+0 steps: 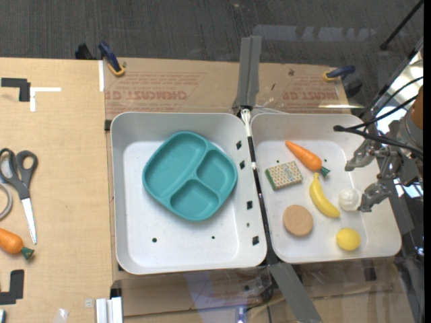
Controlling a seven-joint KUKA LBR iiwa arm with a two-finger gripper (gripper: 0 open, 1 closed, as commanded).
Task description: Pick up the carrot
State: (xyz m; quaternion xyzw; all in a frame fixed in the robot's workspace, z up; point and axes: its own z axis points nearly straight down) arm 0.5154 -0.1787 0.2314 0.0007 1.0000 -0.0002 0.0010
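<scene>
Carrot: you find the carrot in the right bin, near the back, a little toward the wall it shares with the left bin.

Which way it lies: its long side runs on a slant. The thin orange tip points to the back and left. The fat end with the small green stub points to the front and right, toward the claw.

Claw: your claw hangs over the right side of the same bin. Its two fingers stand wide apart, and nothing sits between them.

From claw to carrot: the carrot is to the left of the claw in this view and a bit farther back. They are well apart, not touching.

Neighbours: a banana lies just in front of the carrot's green end, between the carrot and the claw. A small speckled block sits just beside the carrot, to its front left. A little white thing rests near the lower finger (too small for me to name).

Next move, I think: you need to go left and back, then turn the claw so the fingers close across the carrot's thin width, not along its length.

Watch out: there is a second carrot far off on the tabletop, outside both bins. I think the one in the bin is yours, since it is much nearer.
</scene>
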